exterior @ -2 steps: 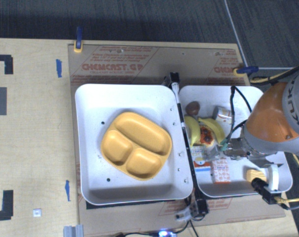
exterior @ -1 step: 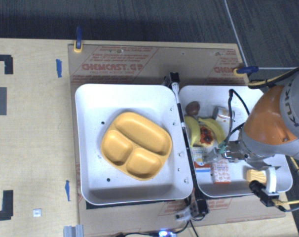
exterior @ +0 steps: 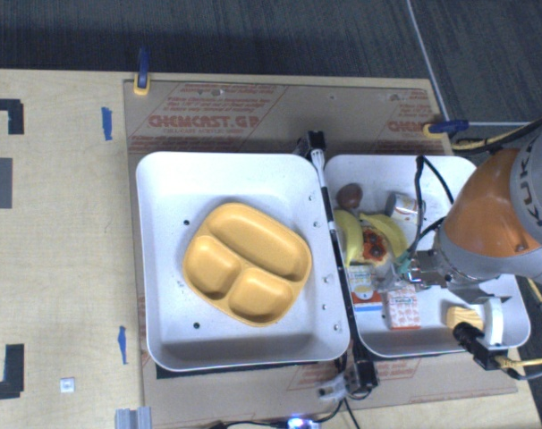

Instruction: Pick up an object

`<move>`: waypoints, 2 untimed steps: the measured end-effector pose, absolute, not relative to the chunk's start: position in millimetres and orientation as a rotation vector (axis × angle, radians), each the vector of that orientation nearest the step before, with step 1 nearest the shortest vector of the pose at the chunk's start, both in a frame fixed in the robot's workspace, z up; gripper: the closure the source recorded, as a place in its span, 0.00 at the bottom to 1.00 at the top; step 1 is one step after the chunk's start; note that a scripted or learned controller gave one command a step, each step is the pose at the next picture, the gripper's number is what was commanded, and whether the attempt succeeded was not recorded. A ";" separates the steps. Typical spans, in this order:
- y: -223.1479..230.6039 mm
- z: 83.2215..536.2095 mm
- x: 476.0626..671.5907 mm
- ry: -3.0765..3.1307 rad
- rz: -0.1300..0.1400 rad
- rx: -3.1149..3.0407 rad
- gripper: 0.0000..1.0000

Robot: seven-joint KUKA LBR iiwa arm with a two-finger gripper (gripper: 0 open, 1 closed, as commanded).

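Observation:
The right bin (exterior: 378, 164) holds a jumble of small things. A yellow banana (exterior: 350, 235) lies along its left side with a red-orange item (exterior: 374, 244) against it. At the back sit a brown rounded piece (exterior: 349, 193) and a small grey can (exterior: 402, 206). A red and white box (exterior: 402, 311) lies near the front, and a pale yellow block (exterior: 461, 315) is to its right. My gripper (exterior: 403, 271) is low in this bin, just right of the banana and above the box. The wrist hides much of it.
In the left bin (exterior: 155, 239) lies a yellow three-compartment tray (exterior: 246, 262), taking up most of the floor. A small printed carton (exterior: 363, 284) rests by the divider. The arm's orange band (exterior: 490, 213) covers the right bin's right half.

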State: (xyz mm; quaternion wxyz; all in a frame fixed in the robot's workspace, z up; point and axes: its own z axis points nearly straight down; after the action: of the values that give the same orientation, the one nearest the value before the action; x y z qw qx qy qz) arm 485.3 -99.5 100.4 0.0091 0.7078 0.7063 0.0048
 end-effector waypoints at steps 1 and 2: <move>-104.3 101.4 485.2 2.195 0.009 2.210 0.00; -99.7 89.0 483.2 2.196 0.004 2.214 0.00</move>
State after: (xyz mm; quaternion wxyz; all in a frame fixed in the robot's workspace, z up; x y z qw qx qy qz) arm 483.2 -99.7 89.0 0.0117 0.7099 0.7042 0.0012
